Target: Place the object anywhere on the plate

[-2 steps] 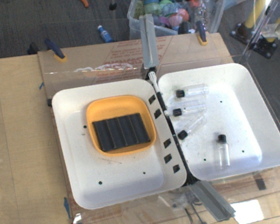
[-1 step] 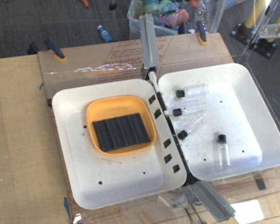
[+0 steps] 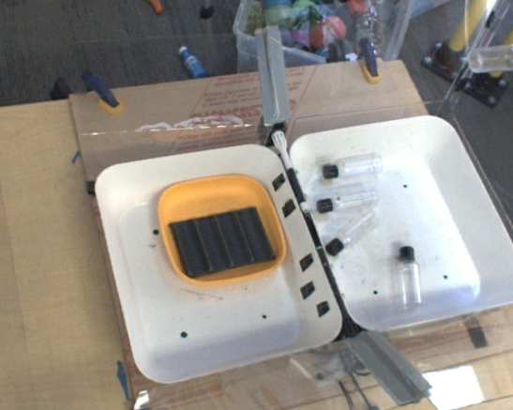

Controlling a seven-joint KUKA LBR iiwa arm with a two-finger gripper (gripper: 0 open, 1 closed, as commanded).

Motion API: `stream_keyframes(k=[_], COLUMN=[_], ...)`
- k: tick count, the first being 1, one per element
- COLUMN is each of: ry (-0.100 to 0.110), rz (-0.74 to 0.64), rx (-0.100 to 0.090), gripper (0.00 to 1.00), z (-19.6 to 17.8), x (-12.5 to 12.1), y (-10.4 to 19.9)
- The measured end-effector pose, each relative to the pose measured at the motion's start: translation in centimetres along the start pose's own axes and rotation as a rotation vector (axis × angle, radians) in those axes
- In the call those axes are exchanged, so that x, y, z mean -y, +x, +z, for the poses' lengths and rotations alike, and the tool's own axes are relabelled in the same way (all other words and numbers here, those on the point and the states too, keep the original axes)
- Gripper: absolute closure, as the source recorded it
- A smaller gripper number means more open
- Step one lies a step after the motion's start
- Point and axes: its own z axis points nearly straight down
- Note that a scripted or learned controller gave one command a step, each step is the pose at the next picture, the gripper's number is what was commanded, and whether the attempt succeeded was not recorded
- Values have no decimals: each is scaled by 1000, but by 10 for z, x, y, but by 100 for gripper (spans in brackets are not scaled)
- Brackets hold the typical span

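Pale wooden bench (image 3: 30, 278) spreads around everything, and dark carpet (image 3: 72, 36) lies beyond it. A flat brown cardboard sheet (image 3: 176, 106) sits behind the plate, its reddish print too blurred to read. The shallow white left bin (image 3: 152, 337) holds the rounded orange plate (image 3: 173, 206), which carries a black ridged slab (image 3: 222, 242). The shallow white right bin (image 3: 467, 217) lies right of the plate and holds four clear plastic vials with black caps (image 3: 351, 168), well apart from the plate. I cannot tell how my claw stands.
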Motion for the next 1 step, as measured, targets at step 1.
stream_keyframes(k=[1], ry=[-2], rz=[-55], rx=[1], gripper=[100], z=[0], x=[-1], y=[-1])
